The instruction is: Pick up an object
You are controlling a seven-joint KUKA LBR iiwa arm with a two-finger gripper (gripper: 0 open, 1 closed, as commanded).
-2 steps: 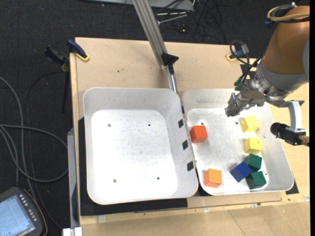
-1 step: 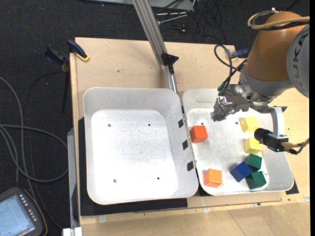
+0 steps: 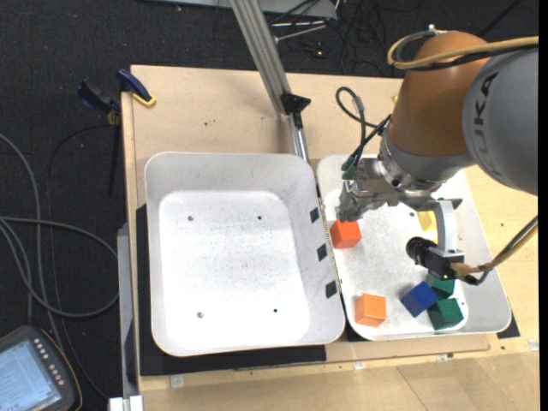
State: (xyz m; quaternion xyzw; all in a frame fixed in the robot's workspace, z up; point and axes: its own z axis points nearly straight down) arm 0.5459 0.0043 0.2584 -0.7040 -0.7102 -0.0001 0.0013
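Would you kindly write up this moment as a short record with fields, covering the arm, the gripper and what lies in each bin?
arm: grey with orange band, reaching in from the right over the right bin
gripper: low in the right bin, right at the red-orange block
hold: cannot tell
right bin contents: red-orange block, orange block, blue block, green block, small yellow piece
left bin: white, beside the right bin

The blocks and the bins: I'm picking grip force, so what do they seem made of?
The orange block, lighter orange block, blue block and green block look like matte painted wood or foam; flat colour, no glare. The right bin and left bin look like matte white plastic, speckled.
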